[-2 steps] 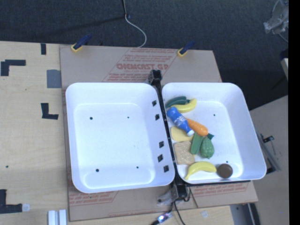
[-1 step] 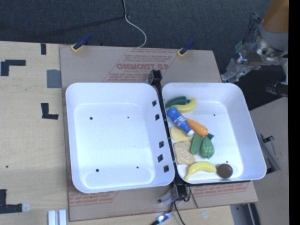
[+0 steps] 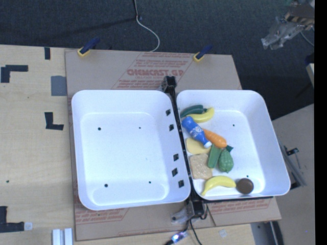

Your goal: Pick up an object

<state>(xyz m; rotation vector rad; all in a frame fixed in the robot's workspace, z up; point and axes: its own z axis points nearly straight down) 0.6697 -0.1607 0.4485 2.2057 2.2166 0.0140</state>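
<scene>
**A:** Where is the two-finger metal gripper [image 3: 278,34]?

**B:** Top right corner of the frame, over the dark floor, well apart from both bins. Whether its jaws are spread or pressed together, I cannot tell.

**A:** And the objects?

**B:** All in the shallow white right bin [image 3: 255,116], clustered along its left wall: a blue plastic bottle [image 3: 195,130], an orange toy carrot [image 3: 216,138], a yellow toy banana [image 3: 218,183] near the bottom, a small brown ball [image 3: 245,186] just beside it.

**A:** The shallow white left bin [image 3: 122,147]?

**B:** Fills the frame's centre left.

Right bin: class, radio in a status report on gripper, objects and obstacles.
Gripper up at top right, off the bins. Toy foods piled in right bin, blue bottle on top, none held. Nothing blocks the pile.
</scene>
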